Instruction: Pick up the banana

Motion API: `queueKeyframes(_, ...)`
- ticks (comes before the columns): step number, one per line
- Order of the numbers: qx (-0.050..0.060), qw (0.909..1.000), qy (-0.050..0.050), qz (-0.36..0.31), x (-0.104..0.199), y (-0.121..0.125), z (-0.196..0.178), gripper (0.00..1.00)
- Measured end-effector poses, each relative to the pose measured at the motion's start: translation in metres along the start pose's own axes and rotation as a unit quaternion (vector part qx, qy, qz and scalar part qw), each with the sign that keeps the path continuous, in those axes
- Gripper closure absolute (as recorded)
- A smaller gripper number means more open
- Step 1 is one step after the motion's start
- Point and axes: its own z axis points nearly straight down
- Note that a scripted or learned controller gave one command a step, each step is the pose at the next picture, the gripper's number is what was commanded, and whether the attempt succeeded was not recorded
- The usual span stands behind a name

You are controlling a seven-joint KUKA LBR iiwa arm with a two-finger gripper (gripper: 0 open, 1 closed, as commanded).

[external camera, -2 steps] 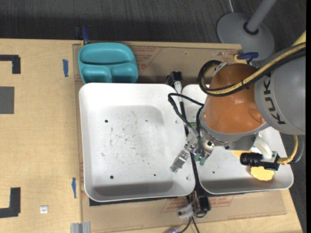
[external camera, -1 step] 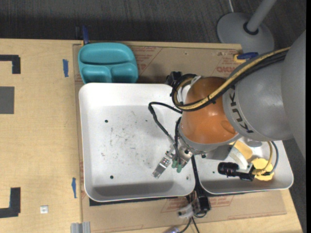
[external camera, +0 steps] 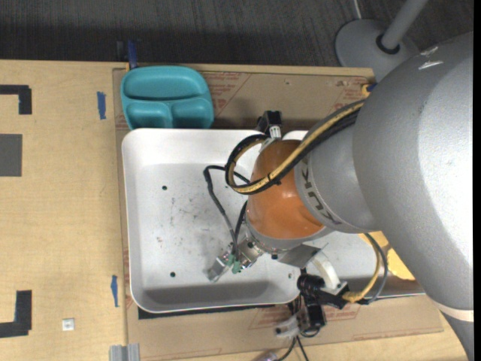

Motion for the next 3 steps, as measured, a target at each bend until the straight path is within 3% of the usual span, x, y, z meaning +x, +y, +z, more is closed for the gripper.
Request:
queueKeyframes(1, -0.002, 0.9985, -0.001, -0.055, 0.068, 0.052, -0.001, 0.0)
queueKeyframes(2, 0.001, 0.9982, 0.008, -0.06, 0.078, 0.053, -0.011, 1.0)
queueKeyframes(3, 0.001, 0.9982, 0.008, -0.059, 0.077, 0.053, -0.02, 1.0)
